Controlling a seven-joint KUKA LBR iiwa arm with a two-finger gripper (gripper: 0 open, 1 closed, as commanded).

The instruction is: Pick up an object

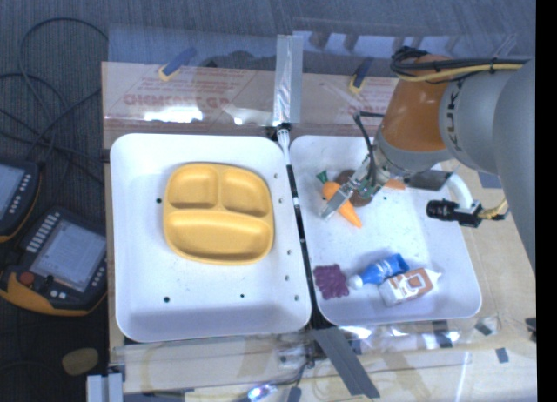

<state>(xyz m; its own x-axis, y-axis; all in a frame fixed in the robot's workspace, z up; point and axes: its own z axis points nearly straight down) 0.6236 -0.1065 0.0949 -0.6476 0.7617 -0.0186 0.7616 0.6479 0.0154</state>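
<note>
I see the grey arm with its orange band reaching in from the right, two-finger gripper (338,203) low in the right white bin (452,304). Fingers look slightly apart, straddling the orange plastic carrot with green top (348,211); can't tell if they actually clamp it. Nearer the front of that bin: purple grape cluster (331,281), blue-and-white tube (379,271), small orange-and-white carton (407,285). Left white bin (130,304) holds a yellow three-compartment plate (218,211).
</note>
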